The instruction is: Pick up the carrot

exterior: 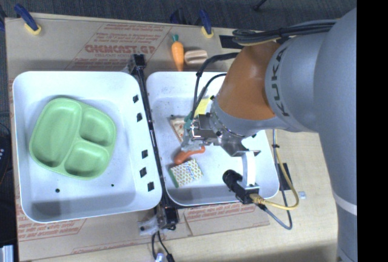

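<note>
Cardboard-topped bench [121, 42], dark floor beyond. Outside the right bin [159, 133], past its far rim: carrot [176, 54] (on open cardboard). Low inside that bin: gripper [193, 134], grip impossible to tell.

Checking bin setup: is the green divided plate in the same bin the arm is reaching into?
No, the green plate lies in the left bin, while the arm reaches into the right bin.

Red print on the cardboard sheet [115, 45] covering the bench reads "CHEMCAST GP". On the grey arm [303, 73], dark letters spell "KUKA".
</note>
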Available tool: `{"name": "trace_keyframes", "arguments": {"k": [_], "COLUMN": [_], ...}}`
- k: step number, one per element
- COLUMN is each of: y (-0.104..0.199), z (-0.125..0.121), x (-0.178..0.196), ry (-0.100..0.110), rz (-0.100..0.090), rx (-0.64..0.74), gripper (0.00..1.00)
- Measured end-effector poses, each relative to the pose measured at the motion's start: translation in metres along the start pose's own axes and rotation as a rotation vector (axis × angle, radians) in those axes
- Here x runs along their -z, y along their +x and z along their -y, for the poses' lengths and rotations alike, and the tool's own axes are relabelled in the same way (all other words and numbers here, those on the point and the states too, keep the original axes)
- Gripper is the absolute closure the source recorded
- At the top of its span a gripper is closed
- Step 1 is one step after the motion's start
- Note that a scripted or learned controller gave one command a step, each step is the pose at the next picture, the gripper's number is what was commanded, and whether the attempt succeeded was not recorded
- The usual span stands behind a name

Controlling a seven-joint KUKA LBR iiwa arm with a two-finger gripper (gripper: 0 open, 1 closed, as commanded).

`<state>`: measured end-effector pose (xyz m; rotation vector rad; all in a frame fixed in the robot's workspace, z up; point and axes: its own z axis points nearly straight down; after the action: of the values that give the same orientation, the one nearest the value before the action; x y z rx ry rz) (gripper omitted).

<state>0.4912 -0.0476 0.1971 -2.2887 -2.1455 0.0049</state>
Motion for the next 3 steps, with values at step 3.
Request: {"name": "trace_keyframes", "arguments": {"k": [3], "y": [0.102], "z": [0.020], "x": [0.014], "ry": [0.006], "rz": [-0.001], "rx": [-0.200], "gripper": [1.00]}}
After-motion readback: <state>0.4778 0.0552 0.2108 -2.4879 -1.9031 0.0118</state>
